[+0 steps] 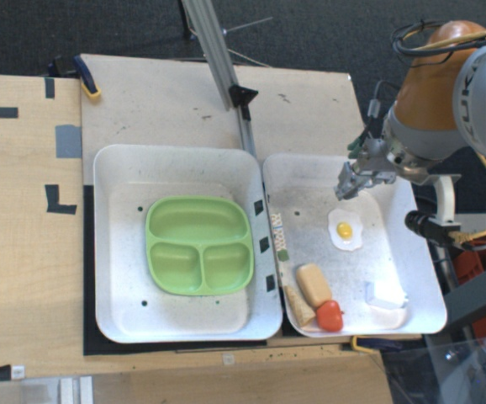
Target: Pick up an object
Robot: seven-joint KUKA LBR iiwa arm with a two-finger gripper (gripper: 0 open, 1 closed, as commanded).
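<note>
My gripper (348,187) hangs over the far side of the right bin (411,225), its fingers pointing down with nothing visible between them. Just in front of it a fried egg (346,231) lies flat on the bin floor. A tan bread loaf (313,284) and a thin brown stick (298,305) rest near the bin's front left. A red tomato (330,316) touches the loaf's near end. A pale clear object (386,295) lies at the front right.
The left bin (117,225) holds a green divided plate (199,244). A metal pole (213,40) slants in from above to the divider between the bins. The grey and orange arm (436,99) fills the upper right.
</note>
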